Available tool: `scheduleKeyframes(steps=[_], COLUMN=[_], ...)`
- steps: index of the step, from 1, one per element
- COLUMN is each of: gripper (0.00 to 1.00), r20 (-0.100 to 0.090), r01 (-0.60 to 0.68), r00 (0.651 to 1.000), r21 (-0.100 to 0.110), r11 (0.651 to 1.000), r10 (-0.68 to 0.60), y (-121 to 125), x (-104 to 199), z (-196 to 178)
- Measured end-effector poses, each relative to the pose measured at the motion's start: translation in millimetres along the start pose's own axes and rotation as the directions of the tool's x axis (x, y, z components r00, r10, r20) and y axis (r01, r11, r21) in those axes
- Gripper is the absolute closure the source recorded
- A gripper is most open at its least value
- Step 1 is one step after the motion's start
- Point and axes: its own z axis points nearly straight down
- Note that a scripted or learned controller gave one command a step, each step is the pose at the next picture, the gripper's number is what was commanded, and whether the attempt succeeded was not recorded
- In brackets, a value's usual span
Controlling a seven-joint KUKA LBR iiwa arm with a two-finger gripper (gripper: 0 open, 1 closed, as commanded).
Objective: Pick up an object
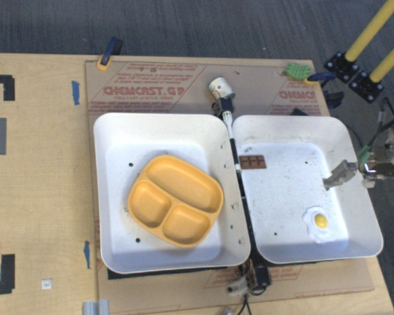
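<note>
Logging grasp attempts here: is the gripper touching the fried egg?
Apart. The camera view shows the gripper at the right bin's right wall, with bare white floor between it and the egg lying nearer the front corner.

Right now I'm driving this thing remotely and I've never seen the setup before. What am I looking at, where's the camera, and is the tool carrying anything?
You have one camera, fixed above a bench and looking down at a slant. Two shallow white bins sit side by side on a cardboard sheet. The left bin holds a yellow tray with three compartments. The right bin holds a small brown chocolate bar near its left wall and a toy fried egg toward its near right corner.

The machine is a robot arm that reaches in from the right. Its tool is the grey metal piece over the right edge of the right bin. I see nothing between its fingers, so it appears to carry nothing. Whether the fingers are open or shut I cannot tell at this angle.
</note>
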Motion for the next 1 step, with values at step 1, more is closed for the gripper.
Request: scheduleKeyframes(steps=[1], gripper=[0.0], r20=[-0.001], r01=[-0.135], r00=[0.991], r21=[0.002], r11=[0.991], r10=[0.135], y=[-10.1], x=[-31.5], z=[114.0])
